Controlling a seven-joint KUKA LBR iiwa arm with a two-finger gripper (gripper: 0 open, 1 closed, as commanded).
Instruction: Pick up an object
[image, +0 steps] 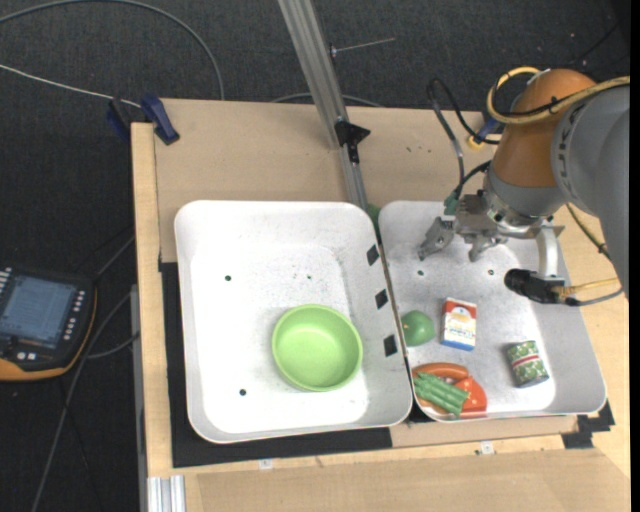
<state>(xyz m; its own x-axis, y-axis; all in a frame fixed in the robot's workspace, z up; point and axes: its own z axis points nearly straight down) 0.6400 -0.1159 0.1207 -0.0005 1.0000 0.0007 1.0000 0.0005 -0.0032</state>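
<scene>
My gripper (455, 243) hangs over the far part of the right bin (405, 225), its fingers spread apart with nothing between them. Nearer the front of that bin lie a small red-and-white carton (460, 324), a green ball (417, 326), a green patterned can (526, 362) and a red plate with green vegetables (449, 391). The carton is the closest of these to the gripper, a short way toward the front. In the left bin (215, 225) a light green bowl (316, 346) sits upright.
A metal pole (325, 85) rises from the bench behind the bins. Black clips (382, 297) line the wall between the bins. A teach pendant (40, 320) lies on the floor at far left.
</scene>
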